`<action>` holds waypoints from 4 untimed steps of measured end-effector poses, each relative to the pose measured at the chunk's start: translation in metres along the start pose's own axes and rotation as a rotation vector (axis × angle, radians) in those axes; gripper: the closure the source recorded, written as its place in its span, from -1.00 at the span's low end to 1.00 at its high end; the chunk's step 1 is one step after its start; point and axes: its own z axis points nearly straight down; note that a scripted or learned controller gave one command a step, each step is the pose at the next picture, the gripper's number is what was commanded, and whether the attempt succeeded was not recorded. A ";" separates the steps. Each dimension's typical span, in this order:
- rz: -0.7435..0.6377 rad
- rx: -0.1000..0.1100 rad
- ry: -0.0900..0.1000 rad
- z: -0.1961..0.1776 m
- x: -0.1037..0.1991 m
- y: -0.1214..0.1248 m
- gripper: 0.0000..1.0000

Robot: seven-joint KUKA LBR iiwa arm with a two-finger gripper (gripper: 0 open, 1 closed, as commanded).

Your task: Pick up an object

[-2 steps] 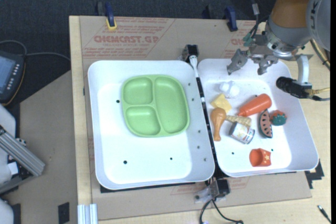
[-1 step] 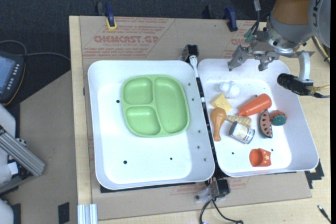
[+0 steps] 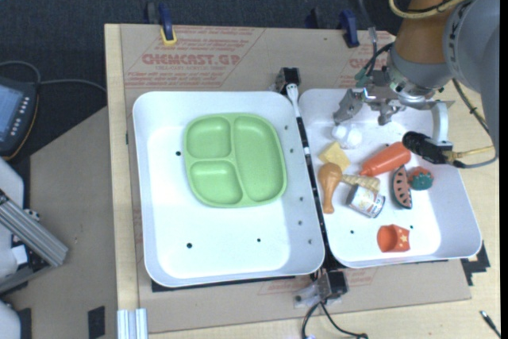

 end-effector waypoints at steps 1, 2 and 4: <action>-0.002 -0.001 0.000 0.059 0.000 0.008 -1.00; -0.001 -0.005 -0.001 0.061 0.000 0.008 -1.00; 0.000 -0.015 -0.003 -0.004 -0.008 0.014 1.00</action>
